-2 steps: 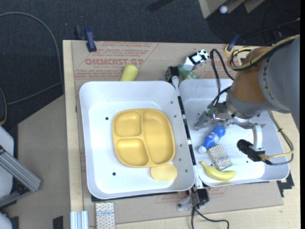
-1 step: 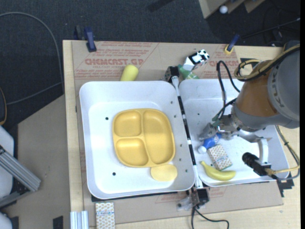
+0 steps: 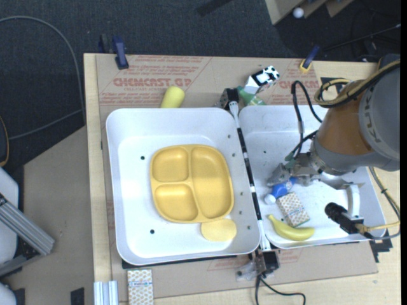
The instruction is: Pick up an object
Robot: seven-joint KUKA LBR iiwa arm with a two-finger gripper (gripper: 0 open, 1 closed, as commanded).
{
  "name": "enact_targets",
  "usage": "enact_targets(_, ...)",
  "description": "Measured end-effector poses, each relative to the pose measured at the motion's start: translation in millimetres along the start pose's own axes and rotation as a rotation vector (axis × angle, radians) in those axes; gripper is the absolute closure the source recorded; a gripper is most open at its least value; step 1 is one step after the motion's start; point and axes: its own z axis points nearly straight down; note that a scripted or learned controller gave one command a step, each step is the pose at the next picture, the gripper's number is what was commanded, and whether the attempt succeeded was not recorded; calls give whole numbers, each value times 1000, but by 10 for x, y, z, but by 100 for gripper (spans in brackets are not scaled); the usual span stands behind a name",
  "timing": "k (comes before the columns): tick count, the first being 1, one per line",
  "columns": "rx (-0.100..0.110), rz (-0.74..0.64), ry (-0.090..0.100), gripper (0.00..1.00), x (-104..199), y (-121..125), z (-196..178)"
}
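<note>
The right bin (image 3: 267, 129) holds a banana (image 3: 290, 230) near its front edge, a small patterned box (image 3: 294, 209) just behind it, and a small blue and white bottle (image 3: 278, 190) lying beside the divider. My gripper (image 3: 291, 172) is low in this bin, directly behind and slightly right of the bottle. The grey and orange arm (image 3: 356, 129) covers the bin's right half. Nothing can be seen held in the gripper.
The left bin (image 3: 127, 138) carries a yellow divided plate (image 3: 191, 183) and a pale yellow disc (image 3: 219, 230). Behind the bins lie a yellow cylinder (image 3: 172, 97) and a black and white item (image 3: 264, 77). Cables (image 3: 305, 116) loop over the right bin's back.
</note>
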Motion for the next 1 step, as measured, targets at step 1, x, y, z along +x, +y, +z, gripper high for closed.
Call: enact_targets(1,0,-1,0,0,143,40,0)
